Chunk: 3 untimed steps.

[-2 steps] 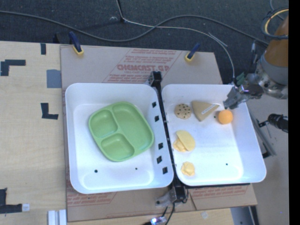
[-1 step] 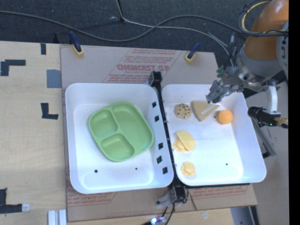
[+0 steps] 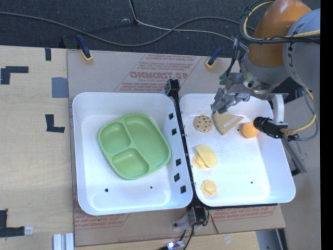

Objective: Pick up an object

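In the right bin (image 3: 270, 191) lie a round cookie (image 3: 202, 123), a tan cheese-like wedge (image 3: 228, 122), a small orange ball (image 3: 249, 130), a yellow lumpy piece (image 3: 204, 157) and a smaller yellow piece (image 3: 208, 187). My gripper (image 3: 223, 103) hangs over the bin's far part, just above the wedge's upper edge and to the right of the cookie. Nothing shows between its fingers. The arm's grey and orange body hides the bin's far right corner.
The left bin (image 3: 88, 191) holds a green sectioned plate (image 3: 134, 145). A black divider (image 3: 178, 139) runs between the bins. Two yellow-blue clamps (image 3: 85, 50) (image 3: 213, 59) grip the cardboard at the back. Cables cross the dark floor beyond.
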Tool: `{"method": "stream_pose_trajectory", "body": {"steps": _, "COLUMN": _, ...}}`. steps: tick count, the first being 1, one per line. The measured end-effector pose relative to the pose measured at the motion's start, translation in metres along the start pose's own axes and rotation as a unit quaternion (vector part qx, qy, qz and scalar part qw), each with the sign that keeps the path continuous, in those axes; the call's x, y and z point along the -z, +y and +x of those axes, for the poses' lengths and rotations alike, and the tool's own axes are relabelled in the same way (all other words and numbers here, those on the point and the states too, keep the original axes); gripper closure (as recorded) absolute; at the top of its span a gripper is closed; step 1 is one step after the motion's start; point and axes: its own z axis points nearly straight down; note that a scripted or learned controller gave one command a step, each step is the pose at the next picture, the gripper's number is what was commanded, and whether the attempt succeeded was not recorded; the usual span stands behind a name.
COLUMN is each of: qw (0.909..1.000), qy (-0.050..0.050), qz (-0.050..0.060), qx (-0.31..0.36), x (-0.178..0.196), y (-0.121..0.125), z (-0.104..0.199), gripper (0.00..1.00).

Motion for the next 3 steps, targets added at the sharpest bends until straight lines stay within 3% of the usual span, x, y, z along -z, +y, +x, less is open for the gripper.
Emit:
{"method": "stream_pose_trajectory", "body": {"steps": 1, "qw": 1.0000, "qy": 0.000, "qz": 0.000, "qx": -0.002, "x": -0.006, "y": 0.004, "z": 0.053, "gripper": 1.00}}
{"method": "stream_pose_trajectory", "body": {"steps": 3, "qw": 1.0000, "qy": 0.000, "qz": 0.000, "qx": 0.000, "x": -0.026, "y": 0.041, "z": 0.157, "gripper": 1.00}}
